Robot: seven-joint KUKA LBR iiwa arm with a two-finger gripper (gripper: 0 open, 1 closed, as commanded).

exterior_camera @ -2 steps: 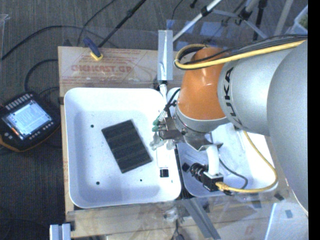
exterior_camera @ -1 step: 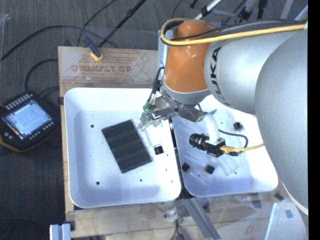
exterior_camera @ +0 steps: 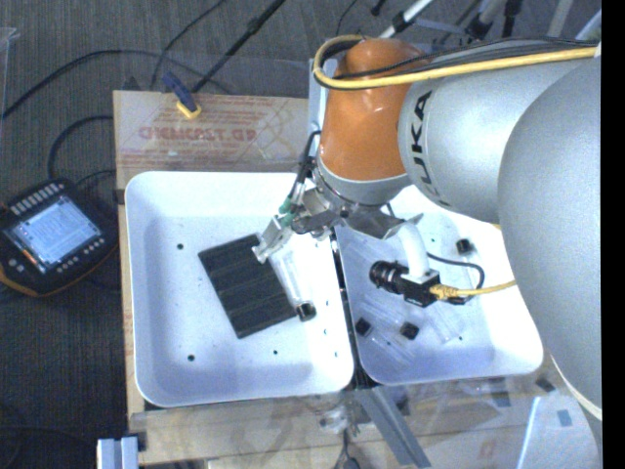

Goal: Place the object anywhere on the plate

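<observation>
Gripper (exterior_camera: 291,274) over left bin (exterior_camera: 156,360), tip at right edge of black ridged plate (exterior_camera: 246,285), finger state indiscernible, no object seen held.

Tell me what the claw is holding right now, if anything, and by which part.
It cannot be told. The claw sits low over the right edge of the black ridged plate in the left bin, and no object shows in it.

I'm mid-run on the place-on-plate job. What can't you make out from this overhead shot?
- Pincer: whether it is open or shut, blurred against the white bin.
- Held object: none can be confirmed.
- Black ridged plate: right edge hidden behind the pincer.
- Right bin: upper part covered by the arm.
</observation>
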